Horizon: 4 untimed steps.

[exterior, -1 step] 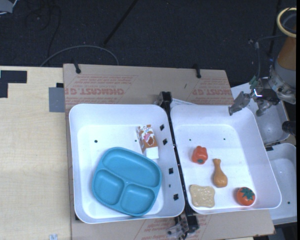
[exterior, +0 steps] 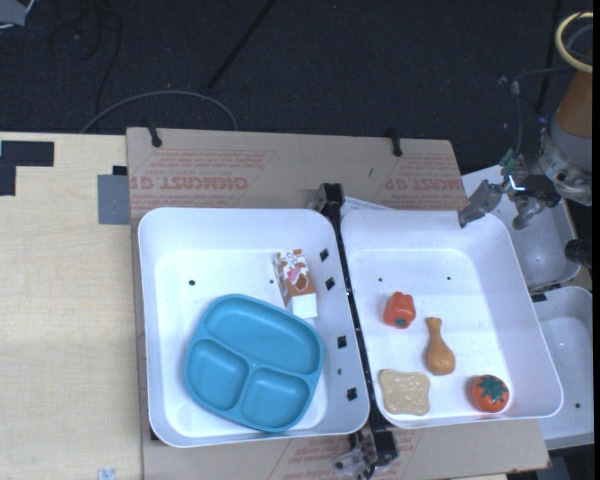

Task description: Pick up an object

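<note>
Hovered gripper [exterior: 500, 204] over right bin's [exterior: 540, 368] far-right rim, fingers spread, empty; risked striking rim, well apart from pepper [exterior: 400, 309].

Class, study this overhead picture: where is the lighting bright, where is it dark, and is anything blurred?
In the camera view, the two shallow white plastic bins are brightly and evenly lit with soft shadows; the floor beyond the bench is very dark; the gripper at upper right looks slightly blurred; the blue divided plastic tray is sharp.
</note>
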Each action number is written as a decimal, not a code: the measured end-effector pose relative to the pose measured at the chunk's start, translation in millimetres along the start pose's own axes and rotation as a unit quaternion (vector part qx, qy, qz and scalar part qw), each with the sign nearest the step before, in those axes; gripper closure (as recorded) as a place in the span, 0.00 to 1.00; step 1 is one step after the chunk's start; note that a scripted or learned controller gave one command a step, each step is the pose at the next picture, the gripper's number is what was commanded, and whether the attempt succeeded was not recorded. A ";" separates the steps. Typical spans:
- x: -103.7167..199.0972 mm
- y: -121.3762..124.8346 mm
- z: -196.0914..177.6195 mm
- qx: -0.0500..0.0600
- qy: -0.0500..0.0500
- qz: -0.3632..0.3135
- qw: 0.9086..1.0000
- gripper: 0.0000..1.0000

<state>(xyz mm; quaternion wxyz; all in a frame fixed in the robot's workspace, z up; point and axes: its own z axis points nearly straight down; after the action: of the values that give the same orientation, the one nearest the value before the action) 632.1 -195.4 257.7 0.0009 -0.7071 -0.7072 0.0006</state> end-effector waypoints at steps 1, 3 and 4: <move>5.4 -4.0 62.8 0.003 0.001 0.000 1.000 0.00; 12.9 6.1 169.6 0.003 0.001 -0.002 1.000 0.00; 12.1 7.6 155.0 0.000 0.000 -0.003 1.000 1.00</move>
<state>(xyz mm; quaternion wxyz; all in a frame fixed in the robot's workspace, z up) 639.4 -183.3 102.7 0.0011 -0.7051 -0.7091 0.0008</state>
